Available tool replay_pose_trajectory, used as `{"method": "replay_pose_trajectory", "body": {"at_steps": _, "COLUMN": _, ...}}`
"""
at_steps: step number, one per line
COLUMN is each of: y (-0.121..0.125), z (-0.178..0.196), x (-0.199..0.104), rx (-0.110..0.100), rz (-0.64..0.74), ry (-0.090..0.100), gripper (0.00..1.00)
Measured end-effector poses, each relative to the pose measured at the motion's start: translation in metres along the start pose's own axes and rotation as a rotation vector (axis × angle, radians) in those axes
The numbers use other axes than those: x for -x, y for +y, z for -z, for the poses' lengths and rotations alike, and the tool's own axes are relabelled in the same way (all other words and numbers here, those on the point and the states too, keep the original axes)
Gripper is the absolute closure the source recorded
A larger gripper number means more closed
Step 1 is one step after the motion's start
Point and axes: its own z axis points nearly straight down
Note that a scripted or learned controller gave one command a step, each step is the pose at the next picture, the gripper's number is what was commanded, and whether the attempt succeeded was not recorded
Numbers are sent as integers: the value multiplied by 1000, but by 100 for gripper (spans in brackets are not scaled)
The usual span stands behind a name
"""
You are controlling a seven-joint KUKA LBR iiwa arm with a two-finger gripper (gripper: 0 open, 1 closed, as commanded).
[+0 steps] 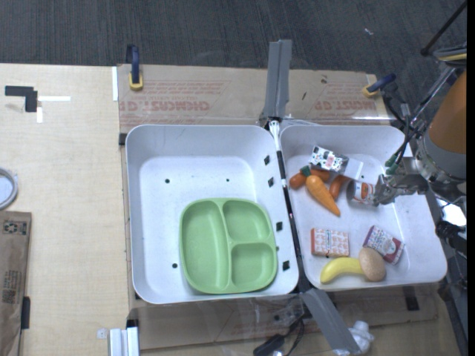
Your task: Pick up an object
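The right bin (415, 273) holds several small items. A carrot (323, 191) lies near its left wall, with a black-and-white carton (328, 159) behind it. A small can (361, 192) with a red label lies right of the carrot. My gripper (384, 190) is low in the bin, right up against the can's right side. In the front part lie a red-and-white packet (329, 241), a banana (341, 269), a potato (372, 264) and a red-and-white bag (384, 243).
The left bin (148, 199) holds a green divided plate (228, 245). A grey divider (278, 80) stands behind the join of the two bins. Clamps (133, 69) sit on the cardboard behind the bins. The arm (449, 136) hangs over the right bin's right wall.
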Motion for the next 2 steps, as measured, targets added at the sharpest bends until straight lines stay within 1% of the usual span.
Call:
{"method": "replay_pose_trajectory", "body": {"at_steps": 1, "y": 35, "z": -84, "x": -29, "rx": 0, "rz": 39, "ry": -1, "gripper": 0}}
{"method": "replay_pose_trajectory", "body": {"at_steps": 2, "y": 98, "z": -123, "x": -36, "rx": 3, "rz": 162, "ry": -2, "gripper": 0}}
